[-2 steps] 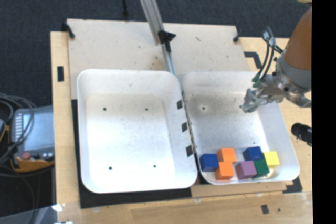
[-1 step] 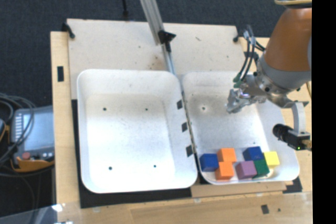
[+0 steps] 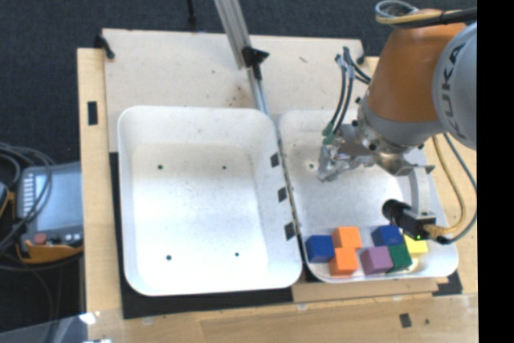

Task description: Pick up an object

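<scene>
White bins (image 3: pixel 201 197) hold blue (image 3: pixel 320 247), orange (image 3: pixel 347 250), purple (image 3: pixel 375 260), green (image 3: pixel 400 259) and yellow (image 3: pixel 418 245) blocks.

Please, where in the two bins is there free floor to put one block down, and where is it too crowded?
The left bin has bare floor from wall to wall. In the right bin, the blocks crowd the near end. The gripper hangs over the far part, leaving a bare strip between it and the blocks.
</scene>
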Controlling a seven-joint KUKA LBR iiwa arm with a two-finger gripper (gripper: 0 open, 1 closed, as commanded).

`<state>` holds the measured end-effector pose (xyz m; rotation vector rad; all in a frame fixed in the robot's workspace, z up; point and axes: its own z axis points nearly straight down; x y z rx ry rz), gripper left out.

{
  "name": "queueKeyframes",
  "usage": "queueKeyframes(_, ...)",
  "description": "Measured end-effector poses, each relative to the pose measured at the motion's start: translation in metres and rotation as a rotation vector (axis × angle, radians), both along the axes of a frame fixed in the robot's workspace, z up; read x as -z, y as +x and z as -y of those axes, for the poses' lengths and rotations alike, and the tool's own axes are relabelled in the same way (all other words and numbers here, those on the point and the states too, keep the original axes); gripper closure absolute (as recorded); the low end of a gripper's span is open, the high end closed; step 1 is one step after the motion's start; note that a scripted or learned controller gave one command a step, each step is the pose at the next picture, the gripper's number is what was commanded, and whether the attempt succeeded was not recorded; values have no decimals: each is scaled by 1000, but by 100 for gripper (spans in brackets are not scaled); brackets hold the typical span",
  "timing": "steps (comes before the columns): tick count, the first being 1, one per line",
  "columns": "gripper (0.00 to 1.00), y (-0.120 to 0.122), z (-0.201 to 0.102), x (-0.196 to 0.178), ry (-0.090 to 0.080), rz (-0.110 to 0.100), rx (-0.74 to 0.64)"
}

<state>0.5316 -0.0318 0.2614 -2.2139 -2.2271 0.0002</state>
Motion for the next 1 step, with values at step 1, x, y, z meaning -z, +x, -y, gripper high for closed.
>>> queueKeyframes(1, 100, -2, -54, 19, 0, -1, -1)
